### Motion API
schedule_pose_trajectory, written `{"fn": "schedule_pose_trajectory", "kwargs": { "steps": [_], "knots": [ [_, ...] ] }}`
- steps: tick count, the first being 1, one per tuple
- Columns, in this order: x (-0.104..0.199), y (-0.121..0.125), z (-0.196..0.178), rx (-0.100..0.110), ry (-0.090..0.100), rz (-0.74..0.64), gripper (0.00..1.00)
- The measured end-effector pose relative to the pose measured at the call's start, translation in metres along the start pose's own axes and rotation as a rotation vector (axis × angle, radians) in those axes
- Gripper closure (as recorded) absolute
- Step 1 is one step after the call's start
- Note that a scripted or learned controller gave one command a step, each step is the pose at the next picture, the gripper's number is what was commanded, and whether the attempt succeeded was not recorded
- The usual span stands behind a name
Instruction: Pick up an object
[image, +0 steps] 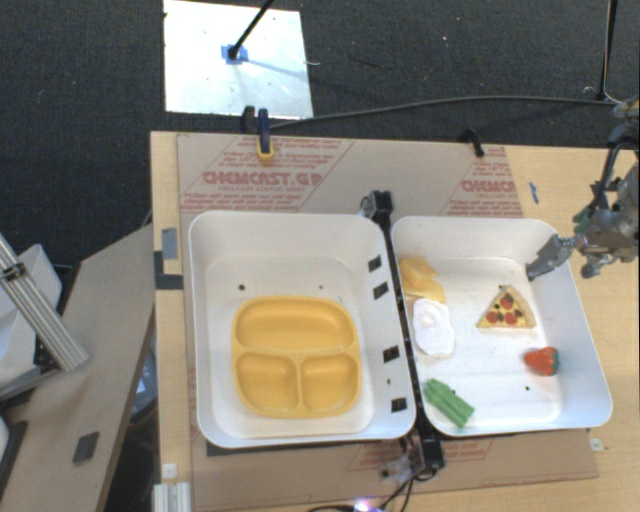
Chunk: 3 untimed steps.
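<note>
Gripper (566, 255) hangs at the far right edge of the right bin (590, 345), dark metal fingers angled down-left over the rim; nothing between them. Whether they are spread or closed: cannot tell at this resolution.

Bench (330, 165): tan board, red printed lettering along the far side. Left bin (215, 250): shallow, white, smooth plastic, rounded corners. Holds a yellow tray (296, 355), glossy, three compartments, one long far section and two smaller near ones.

Right bin, same make, holds five loose items, all apart from the gripper:
- yellow soft lump (422, 279), far left corner, against the divider.
- white rounded blob (432, 328), just near of it, touching or almost.
- pizza slice (506, 309), triangular, tan crust with red spots, centre-right.
- green ridged piece (447, 402), oblong, near left.
- red strawberry-like item (541, 361), small, rounded, near right.
</note>
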<state>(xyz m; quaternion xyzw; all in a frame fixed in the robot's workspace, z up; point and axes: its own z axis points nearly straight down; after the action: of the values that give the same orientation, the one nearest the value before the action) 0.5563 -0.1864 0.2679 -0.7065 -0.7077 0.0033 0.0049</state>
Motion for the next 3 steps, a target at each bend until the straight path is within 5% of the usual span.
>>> {"fn": "schedule_pose_trajectory", "kwargs": {
  "steps": [1,3],
  "knots": [
    [0.001,0.002,-0.004,-0.008,-0.002,-0.003,0.0],
    [0.0,-0.002,0.124,-0.002,0.001,0.0,0.0]
  ]
}}
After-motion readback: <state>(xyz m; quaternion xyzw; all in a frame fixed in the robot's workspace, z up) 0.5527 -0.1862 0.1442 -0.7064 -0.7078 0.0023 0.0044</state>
